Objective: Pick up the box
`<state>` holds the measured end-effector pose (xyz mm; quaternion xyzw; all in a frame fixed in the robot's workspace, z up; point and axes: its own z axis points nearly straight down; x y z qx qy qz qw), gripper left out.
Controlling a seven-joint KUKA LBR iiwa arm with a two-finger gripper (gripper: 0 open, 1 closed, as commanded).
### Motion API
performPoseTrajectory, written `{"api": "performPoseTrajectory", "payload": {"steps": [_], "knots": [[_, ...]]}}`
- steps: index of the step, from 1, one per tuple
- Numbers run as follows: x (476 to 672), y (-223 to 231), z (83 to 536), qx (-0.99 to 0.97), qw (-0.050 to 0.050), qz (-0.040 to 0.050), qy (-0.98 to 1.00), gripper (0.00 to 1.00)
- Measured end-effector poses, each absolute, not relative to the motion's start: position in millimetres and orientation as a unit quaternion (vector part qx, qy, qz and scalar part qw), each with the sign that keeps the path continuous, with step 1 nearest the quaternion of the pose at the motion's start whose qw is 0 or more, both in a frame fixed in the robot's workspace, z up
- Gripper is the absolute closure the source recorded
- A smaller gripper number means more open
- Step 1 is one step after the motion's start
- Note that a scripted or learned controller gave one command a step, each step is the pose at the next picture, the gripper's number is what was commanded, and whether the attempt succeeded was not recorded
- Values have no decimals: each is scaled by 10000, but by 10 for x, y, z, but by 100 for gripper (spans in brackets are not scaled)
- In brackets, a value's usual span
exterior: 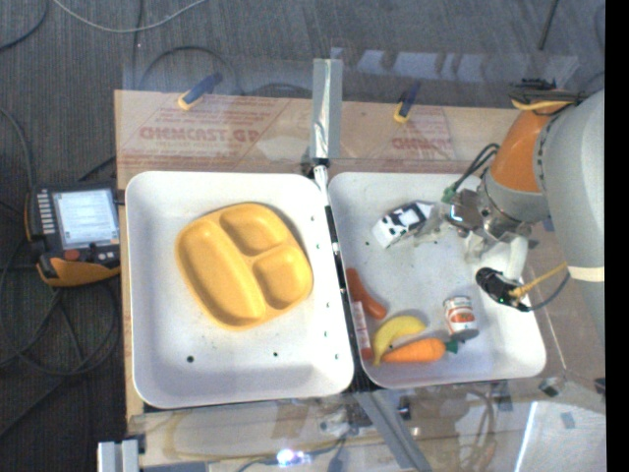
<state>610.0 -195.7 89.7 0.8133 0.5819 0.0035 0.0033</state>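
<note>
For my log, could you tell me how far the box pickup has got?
The arm has reached over the right bin, gripper beside the black-and-white box. The box lies on the bin floor, not lifted. Grasping and raising it remain.

Bright, even overhead light washes both white bins (142, 293), leaving their floors nearly featureless and shadows soft and short. The yellow tray (246, 264) in the left bin shows gentle sheen along its ridges. Glare glints off clear plastic sheeting behind the bins. Detail is moderately soft throughout, coarser toward the dark carpet beyond.
</note>
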Motion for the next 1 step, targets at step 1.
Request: {"api": "performPoseTrajectory", "payload": {"steps": [1], "knots": [[6522,-2006,891,8301,-333,-321,5557,0]]}}
